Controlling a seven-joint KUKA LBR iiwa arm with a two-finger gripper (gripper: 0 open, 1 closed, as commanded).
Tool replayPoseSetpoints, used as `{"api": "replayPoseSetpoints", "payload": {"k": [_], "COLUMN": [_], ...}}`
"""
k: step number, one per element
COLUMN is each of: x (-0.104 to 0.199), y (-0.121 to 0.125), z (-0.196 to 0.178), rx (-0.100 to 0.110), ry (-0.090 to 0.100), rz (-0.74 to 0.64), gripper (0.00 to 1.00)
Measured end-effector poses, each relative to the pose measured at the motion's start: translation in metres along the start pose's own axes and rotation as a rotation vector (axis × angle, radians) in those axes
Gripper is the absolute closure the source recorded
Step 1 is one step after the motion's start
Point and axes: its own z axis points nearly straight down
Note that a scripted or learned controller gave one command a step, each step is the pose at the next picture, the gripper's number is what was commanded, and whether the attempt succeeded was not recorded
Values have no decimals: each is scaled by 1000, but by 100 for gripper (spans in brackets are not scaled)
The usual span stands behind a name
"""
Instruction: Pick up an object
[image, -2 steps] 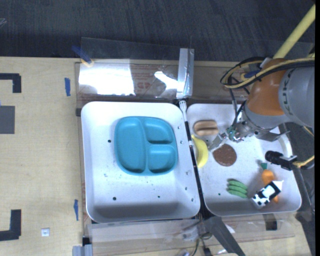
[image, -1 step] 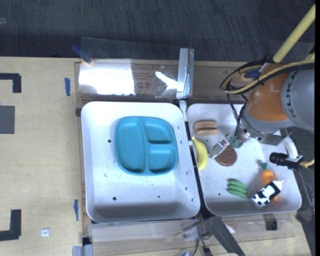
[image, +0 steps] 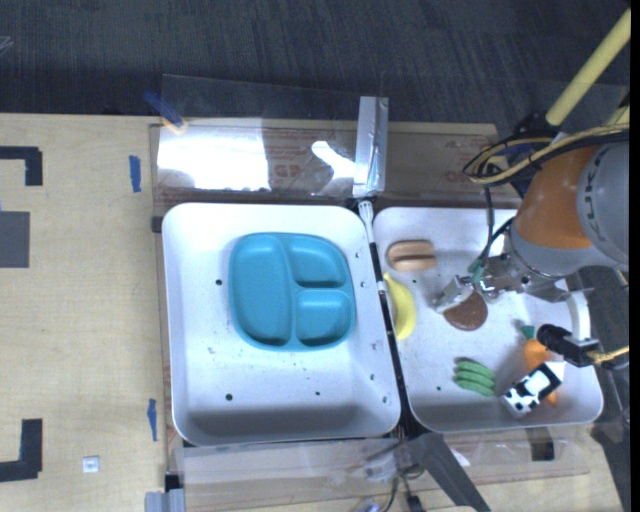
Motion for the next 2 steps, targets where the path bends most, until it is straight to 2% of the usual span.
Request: {"api": "replayPoseSetpoints", "payload": {"k": [1, 2], "x": [0, 50], "y": [1, 96], "z": [-11, -103], "rx": [-4, -7], "ry": [-2, 0], "rz": [-1, 19], "gripper": [100, 100]}}
